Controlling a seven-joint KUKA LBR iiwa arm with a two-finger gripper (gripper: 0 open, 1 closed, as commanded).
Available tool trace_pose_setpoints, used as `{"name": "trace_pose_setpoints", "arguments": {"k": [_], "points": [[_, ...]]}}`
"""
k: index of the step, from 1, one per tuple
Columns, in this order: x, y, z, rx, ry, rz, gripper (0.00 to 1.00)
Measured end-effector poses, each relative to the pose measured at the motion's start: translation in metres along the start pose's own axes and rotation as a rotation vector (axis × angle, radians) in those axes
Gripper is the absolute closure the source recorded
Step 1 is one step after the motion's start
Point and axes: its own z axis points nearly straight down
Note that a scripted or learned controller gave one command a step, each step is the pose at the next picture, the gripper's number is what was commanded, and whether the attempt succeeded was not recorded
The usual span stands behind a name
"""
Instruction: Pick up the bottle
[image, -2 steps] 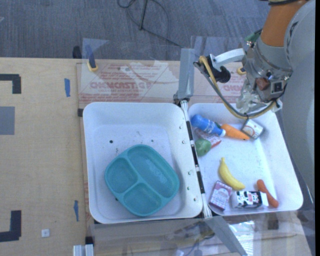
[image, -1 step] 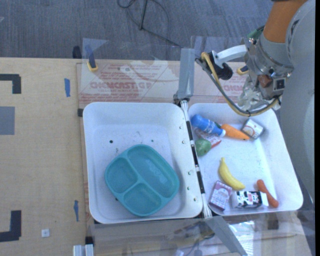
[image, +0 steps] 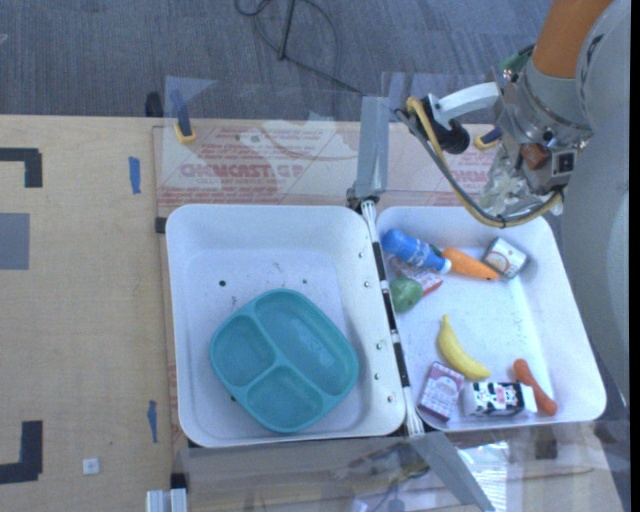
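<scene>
Blue bottle in right bin, left-below jaws.

Pincer hovers above right bin, bottle lying inside.

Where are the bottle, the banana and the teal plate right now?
bottle (image: 413, 250): camera view, on its blue body, near the right bin's upper left.
banana (image: 458, 349): camera view, mid-curve of the yellow fruit, right bin.
teal plate (image: 284, 359): camera view, on a ridge between its compartments, left bin.
</scene>
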Motion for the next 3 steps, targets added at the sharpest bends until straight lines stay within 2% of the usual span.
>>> {"name": "trace_pose_setpoints", "arguments": {"k": [3], "points": [[0.001,0.003,-0.028,0.005,0.0,0.005,1.0]]}}
